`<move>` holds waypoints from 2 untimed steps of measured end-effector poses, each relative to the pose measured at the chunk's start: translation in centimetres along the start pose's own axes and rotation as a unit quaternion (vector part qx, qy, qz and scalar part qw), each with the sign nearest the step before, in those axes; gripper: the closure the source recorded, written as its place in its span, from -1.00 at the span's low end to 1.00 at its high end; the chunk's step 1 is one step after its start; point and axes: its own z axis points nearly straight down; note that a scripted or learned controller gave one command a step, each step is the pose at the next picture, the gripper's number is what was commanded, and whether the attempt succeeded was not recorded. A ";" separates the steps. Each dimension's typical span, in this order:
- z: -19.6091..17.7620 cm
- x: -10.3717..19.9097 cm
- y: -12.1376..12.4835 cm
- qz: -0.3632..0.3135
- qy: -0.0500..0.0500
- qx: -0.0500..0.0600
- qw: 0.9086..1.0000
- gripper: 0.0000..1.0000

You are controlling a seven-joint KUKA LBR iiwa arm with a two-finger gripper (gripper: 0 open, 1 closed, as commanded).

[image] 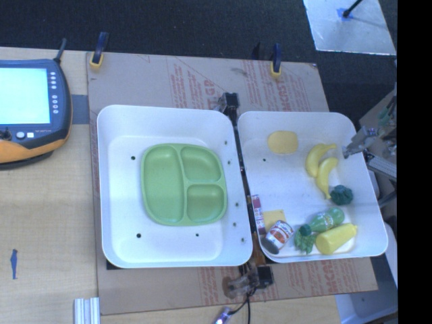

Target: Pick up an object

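Observation:
The right bin (297, 123) holds several objects. A pale yellow round piece (282, 142) lies near its back. Two bananas (320, 165) lie right of it, with a dark green broccoli (341, 195) just below them. At the front are a green bottle (325, 219), a yellow bottle (335, 238), a small green vegetable (304, 239), a red and white can (279, 235) and a flat yellow piece (273, 217). My gripper (354, 146) is at the bin's right rim, just right of the bananas and apart from them, with nothing seen in it.
The left bin (121, 130) holds a green divided plate (183, 183). A teach pendant (30, 110) lies on the bench at far left. Clamps (275, 58) stand at the back edge of the cardboard sheet, and cables (246, 282) sit at the front between the bins.

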 end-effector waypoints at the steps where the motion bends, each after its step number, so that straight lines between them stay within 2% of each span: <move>1: 17.2 0.7 5.0 -0.002 0.000 0.001 1.000 -1.00; 2: 16.0 0.6 5.1 -0.003 -0.001 0.001 1.000 1.00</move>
